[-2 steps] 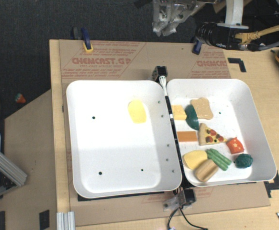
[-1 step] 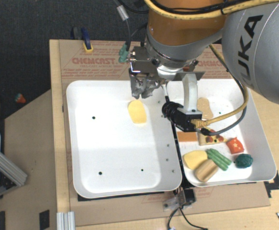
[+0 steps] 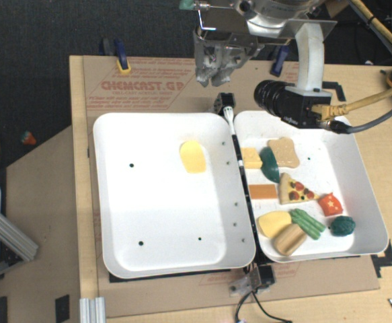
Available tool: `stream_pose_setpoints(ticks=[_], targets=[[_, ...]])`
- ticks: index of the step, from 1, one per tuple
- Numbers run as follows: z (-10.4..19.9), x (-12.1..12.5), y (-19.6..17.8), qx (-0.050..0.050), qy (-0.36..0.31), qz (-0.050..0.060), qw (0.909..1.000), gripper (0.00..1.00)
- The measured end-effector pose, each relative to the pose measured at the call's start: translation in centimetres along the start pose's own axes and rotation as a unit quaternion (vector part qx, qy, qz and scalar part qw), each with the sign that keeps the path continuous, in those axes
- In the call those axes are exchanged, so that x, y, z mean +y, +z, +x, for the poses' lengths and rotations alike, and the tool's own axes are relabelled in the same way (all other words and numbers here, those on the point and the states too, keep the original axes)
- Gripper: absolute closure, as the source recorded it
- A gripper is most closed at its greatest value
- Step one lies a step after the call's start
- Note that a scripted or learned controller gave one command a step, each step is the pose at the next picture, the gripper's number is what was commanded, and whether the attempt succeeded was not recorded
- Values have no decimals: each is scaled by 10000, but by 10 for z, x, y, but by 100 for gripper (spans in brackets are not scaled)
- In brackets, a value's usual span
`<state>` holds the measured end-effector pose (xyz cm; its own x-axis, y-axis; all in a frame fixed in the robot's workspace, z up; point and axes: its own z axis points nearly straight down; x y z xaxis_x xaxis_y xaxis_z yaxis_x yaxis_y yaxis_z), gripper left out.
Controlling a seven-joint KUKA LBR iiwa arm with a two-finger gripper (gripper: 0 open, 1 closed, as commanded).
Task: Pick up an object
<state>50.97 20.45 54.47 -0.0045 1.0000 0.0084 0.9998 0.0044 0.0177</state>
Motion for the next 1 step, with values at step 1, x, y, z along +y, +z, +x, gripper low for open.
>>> stream_pose_setpoints(ticks=[1], targets=[[20,-37,167,-79,7,184,9998,100]])
